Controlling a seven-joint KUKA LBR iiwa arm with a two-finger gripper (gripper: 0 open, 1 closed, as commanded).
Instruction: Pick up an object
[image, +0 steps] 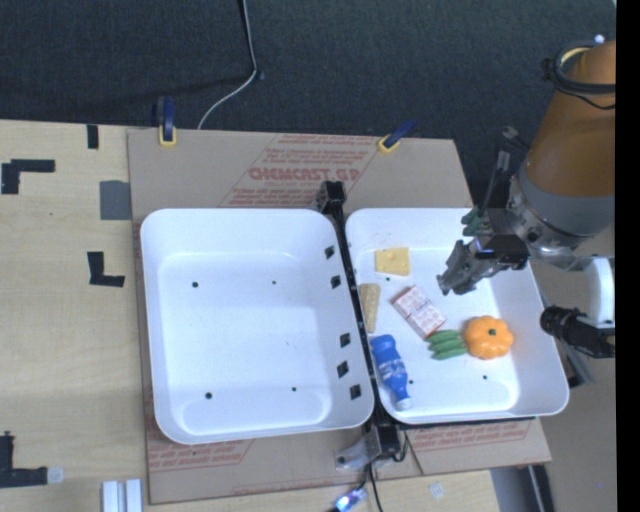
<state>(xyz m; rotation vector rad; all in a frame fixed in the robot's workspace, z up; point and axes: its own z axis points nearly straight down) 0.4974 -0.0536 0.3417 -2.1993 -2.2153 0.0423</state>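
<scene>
End effector (462, 272) hovers over right bin (530, 400), nothing visibly held; opening can't be told. Nearest obj: small packet (418, 310), mid-bin, prob. light, flat, slippery; grip across short edges.

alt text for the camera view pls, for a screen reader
A grey and orange robot arm reaches from the right, its gripper hovering over the right white bin, which holds a yellow block, a small red-and-white packet, an orange pumpkin toy, a green pod, a blue bottle and a tan wedge. The left white bin sits beside it on cardboard.
</scene>
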